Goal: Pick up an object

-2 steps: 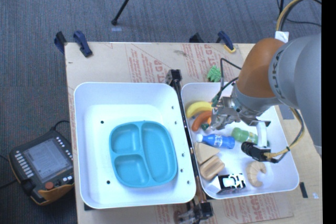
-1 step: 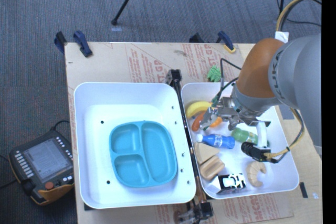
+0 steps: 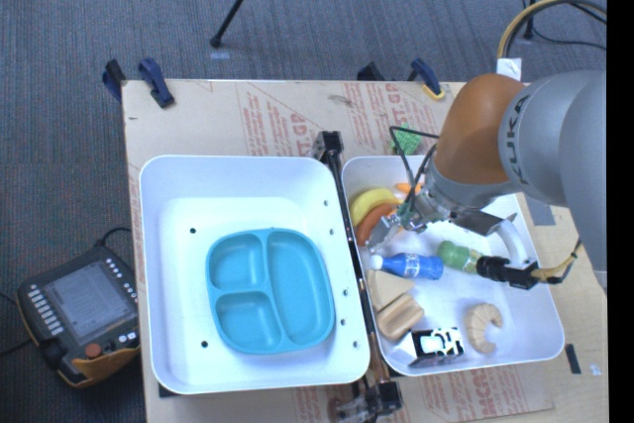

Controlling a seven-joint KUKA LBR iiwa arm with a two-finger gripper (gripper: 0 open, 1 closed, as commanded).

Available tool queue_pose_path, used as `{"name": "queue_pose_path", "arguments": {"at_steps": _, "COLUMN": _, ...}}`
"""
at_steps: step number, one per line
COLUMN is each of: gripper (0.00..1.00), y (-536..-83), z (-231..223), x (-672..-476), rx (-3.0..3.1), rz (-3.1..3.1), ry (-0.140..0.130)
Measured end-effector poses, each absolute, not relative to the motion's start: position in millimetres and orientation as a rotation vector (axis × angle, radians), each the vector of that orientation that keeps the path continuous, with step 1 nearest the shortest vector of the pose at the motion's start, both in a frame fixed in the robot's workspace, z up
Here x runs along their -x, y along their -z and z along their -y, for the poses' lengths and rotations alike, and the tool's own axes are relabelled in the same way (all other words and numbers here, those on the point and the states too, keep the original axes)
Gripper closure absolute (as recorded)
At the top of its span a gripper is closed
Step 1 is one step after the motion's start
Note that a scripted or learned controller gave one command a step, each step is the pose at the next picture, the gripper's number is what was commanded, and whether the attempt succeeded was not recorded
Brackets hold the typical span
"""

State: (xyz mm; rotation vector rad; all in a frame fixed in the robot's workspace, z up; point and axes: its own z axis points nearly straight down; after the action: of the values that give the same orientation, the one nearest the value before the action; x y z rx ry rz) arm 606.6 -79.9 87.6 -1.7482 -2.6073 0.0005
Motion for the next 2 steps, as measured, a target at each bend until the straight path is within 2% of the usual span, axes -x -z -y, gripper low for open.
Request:
{"name": "queue_pose_path", "arguments": {"at_steps": 1, "gripper": 0.00, "y": -189.1, "z": 24.6, "x": -644.9, "rx": 1.777, "rz": 2.593, "ry": 0.003}}
{"name": "queue_pose_path", "arguments": {"at_steps": 2, "gripper": 0.00, "y": -187.7, "z": 44.5, "x": -590.1, "rx": 1.401, "rz": 2.810, "ry": 0.000}}
